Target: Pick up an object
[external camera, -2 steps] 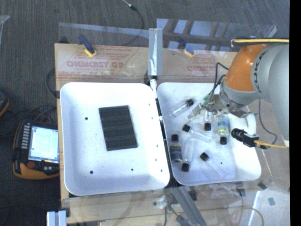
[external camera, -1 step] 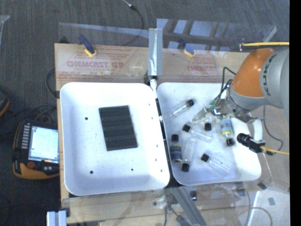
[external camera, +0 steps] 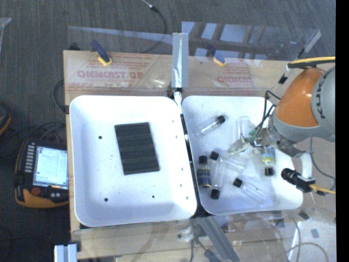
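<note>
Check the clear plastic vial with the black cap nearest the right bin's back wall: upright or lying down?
Lying down. The clear vial rests on its side on the right bin's floor, its black cap pointing sideways towards the back right.

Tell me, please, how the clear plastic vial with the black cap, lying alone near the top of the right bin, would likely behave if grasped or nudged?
The clear plastic vial with the black cap lies on its side and looks round, so a nudge would probably roll it. Its see-through wall suggests it is light and perhaps slippery between fingers. It lies apart from the other vials, so a grasp there seems less crowded.
</note>
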